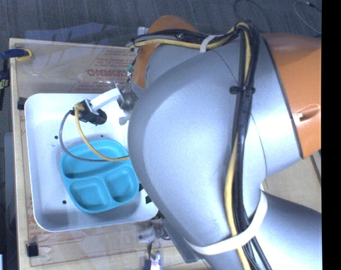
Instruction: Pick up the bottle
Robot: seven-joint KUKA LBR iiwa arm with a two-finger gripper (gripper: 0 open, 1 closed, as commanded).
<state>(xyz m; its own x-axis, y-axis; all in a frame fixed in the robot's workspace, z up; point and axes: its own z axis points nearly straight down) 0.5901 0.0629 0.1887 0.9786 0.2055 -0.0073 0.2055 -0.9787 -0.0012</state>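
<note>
The grey arm (215,145) covers most of the camera view, reaching in from the right over the bins. A blue divided plate (100,176) lies in the left white bin (41,151), its compartments showing nothing inside. A black fitting on a white bracket (92,112) juts from the arm above the bin's upper part, with a yellow cable (92,145) and a black one looping down over the plate. The arm hides the right part of the bin and everything beyond it.
A blue clamp (13,54) grips the bench's upper left corner. Clear plastic sheet with red print (97,66) lies on the bench behind the bin. Small black brackets sit at the bin's edges.
</note>
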